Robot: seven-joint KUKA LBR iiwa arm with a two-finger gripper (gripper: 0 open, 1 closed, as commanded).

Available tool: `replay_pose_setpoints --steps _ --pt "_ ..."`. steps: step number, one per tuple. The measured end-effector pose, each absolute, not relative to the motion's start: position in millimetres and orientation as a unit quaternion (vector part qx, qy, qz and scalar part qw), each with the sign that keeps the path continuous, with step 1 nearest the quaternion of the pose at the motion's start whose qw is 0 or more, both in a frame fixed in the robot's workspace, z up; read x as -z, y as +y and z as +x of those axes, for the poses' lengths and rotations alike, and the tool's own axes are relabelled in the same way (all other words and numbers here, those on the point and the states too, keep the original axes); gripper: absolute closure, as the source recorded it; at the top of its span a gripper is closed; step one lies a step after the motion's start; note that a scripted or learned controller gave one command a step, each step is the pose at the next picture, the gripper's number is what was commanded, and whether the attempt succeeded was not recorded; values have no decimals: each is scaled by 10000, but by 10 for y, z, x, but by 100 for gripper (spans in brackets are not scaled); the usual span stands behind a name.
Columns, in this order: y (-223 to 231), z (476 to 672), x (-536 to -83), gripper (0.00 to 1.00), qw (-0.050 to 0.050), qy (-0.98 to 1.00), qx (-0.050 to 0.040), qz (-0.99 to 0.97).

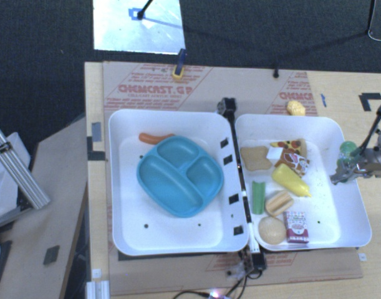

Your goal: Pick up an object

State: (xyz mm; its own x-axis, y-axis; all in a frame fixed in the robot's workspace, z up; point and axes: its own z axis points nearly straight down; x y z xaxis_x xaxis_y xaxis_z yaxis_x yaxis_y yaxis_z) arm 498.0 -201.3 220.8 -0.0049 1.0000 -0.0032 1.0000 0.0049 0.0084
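1. The gripper [340, 173] reaches in from the right edge and sits over the right rim of the right bin [352, 195]; its metal tip is small and blurred, so whether the jaws stand wide, narrow or closed on anything cannot be told; a green blob [348, 147] shows just above the jaws, too blurred to identify.
2. The candidate objects all lie in the right bin, to the left of the jaws; nearest is a yellow bottle-shaped toy [291, 180], lying tilted, apart from the jaws with bare white floor between.
3. Further left and above that sit a pizza slice [290, 152] and a slice of toast [255, 158], side by side and touching or nearly so.
4. Left of and below the jaws lie a green stick [258, 197], a small bun [279, 202], a round pale bun [272, 230] and a red-and-white packet [296, 226]; the packet sits just beside the round bun.
5. Well to the left of the jaws, across the black divider clips, the left bin [125, 185] holds a blue compartment plate [179, 175]; an orange sausage [155, 137] lies at the plate's upper left edge.
6. Above and left of the jaws, outside the bins on the cardboard, rests a small yellow object [296, 108].
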Motion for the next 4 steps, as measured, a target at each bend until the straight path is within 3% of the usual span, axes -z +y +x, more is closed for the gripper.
replay_pose_setpoints --steps 1,4 --pt "-2014 4991 -2247 100 17 7089 -8 7053" --pt "-406 5442 -2328 100 3 7111 -16 7031"
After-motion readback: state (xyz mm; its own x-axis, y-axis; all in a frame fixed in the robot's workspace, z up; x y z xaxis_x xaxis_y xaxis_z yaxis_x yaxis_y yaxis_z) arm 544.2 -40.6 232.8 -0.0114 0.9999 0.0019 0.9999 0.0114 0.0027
